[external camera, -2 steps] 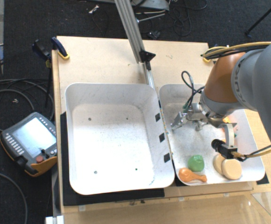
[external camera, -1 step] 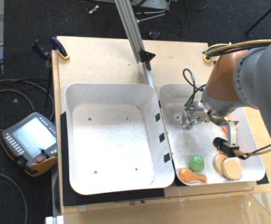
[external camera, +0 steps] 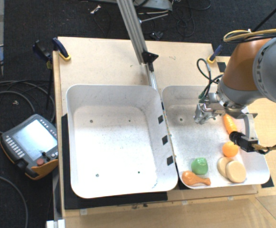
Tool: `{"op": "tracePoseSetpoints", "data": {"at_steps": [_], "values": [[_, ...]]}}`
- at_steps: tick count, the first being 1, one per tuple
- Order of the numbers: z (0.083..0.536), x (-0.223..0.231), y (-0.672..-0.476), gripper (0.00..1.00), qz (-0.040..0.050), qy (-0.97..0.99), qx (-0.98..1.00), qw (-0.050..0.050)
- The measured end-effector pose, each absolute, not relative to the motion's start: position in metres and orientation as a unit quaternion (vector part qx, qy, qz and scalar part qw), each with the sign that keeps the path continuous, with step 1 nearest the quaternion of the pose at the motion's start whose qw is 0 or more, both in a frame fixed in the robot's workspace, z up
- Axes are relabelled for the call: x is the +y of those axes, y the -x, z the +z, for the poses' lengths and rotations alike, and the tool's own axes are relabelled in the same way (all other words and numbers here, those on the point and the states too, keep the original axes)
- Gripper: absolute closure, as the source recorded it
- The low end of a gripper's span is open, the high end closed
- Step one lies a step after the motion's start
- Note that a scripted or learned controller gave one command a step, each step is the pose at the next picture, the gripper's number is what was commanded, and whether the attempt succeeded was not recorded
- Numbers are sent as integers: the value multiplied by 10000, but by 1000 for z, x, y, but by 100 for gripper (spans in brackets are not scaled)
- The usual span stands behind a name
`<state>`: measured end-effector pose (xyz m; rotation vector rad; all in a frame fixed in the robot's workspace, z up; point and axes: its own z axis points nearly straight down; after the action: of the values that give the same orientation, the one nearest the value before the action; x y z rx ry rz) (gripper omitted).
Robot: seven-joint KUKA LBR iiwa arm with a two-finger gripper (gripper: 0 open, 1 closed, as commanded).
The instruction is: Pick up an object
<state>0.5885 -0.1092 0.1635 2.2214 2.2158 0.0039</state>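
Hand [external camera: 203, 114] fingers indistinct; carrot [external camera: 230, 124] partly behind arm [external camera: 252, 75].

My arm [external camera: 259, 70] wears smooth grey casing with a glossy orange band, and my gripper [external camera: 203, 114] looks like bare, dull metal. The two bins [external camera: 114, 99] beneath me are matt white plastic, speckled and scuffed, resting on a pale, unvarnished wooden bench [external camera: 104, 61]. The green ball [external camera: 200, 165] and orange ball [external camera: 230, 149] look like smooth, slightly shiny plastic.
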Motion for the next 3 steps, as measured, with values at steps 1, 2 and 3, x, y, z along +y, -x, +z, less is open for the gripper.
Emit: {"op": "tracePoseSetpoints", "data": {"at_steps": [1,2,3], "values": [[227,-111,-590,100,21,-7065,7077,34],[244,-111,-591,100,9,-7064,7079,15],[232,-55,-586,100,0,-7044,7098,-14]]}}
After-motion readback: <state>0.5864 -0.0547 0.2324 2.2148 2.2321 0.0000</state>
